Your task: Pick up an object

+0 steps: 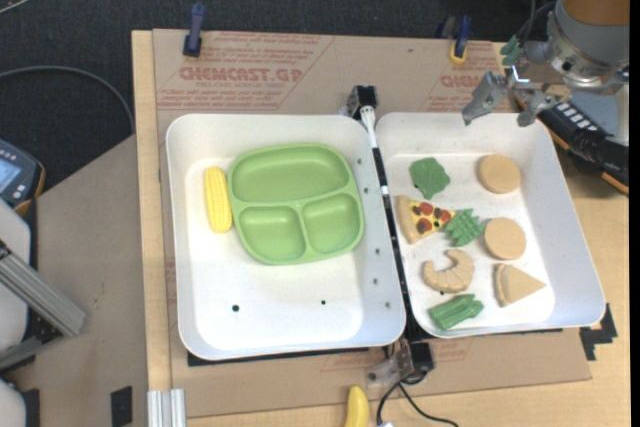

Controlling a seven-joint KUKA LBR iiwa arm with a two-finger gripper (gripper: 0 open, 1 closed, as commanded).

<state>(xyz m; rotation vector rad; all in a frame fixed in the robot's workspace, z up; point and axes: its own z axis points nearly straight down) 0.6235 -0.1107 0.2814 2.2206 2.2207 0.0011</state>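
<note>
1. Toy food pieces, your candidates for the pick, all lie loose on the floor of the right white bin [570,215]: a dark green leafy piece [430,176], a round tan biscuit-like disc [498,174], a pizza slice with red dots [424,217], a small green frilly piece [464,228], a second tan disc [504,239], a bitten tan ring like a pretzel [448,272], a tan wedge [517,284] and a green pod-shaped piece [456,312].
2. You see the two-finger gripper [500,104] above the back rim of that bin, behind the pieces and well apart from all of them.
3. Its fingers [478,104] stand spread, with nothing between them; the far finger is partly lost against the bench edge, so you should read the width of the opening as approximate.
4. In the left white bin [190,245] you find a light green three-compartment plastic tray [295,203] and, just beside its left edge, a yellow toy corn cob [216,198].
5. Progress, as you may judge it: nothing is grasped or lifted. Choosing a piece, descending, closing and raising all remain.
6. The nearest pieces to the gripper are the upper tan disc and the leafy piece.
</note>
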